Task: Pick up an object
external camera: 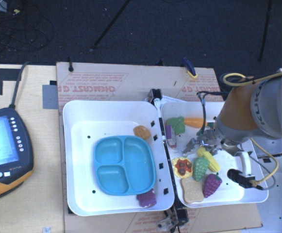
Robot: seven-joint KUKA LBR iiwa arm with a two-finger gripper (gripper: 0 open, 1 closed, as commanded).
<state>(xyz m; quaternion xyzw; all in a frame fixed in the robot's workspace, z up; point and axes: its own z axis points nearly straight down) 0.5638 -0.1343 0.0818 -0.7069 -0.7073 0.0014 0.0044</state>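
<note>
Closest to the lens, a tan bread slice (193, 191) is lying at the near edge of the right bin (228, 197), and a bunch of purple grapes (211, 184) is resting against its right side. Just behind them a green cob-shaped toy (200, 168) is sitting beside a yellow corn cob (208, 159), with a round yellow piece with red spots (182, 166) touching the green toy on its left. Farther back in that bin, a green vegetable (176, 125) and an orange carrot (195, 122) are lying side by side near the far wall.

The grey arm (257, 113) is reaching in from the right, and its fingers (199, 145) are hanging over the middle of the right bin, just behind the yellow corn cob and between it and the carrot. How far apart they are standing cannot be told from this angle, and nothing is showing clearly between them.

In the left bin (77, 130) a blue divided tray (124, 165) is taking up most of the floor. A brown biscuit-like piece (141, 131) is sitting at its far right corner, and a dark purple toy (147, 198) is lying at its near right corner.

Both bins are standing on a cardboard sheet (107, 84) on the desk (34, 81), and a handheld control pendant with a lit screen (5, 152) is lying well to the left.
</note>
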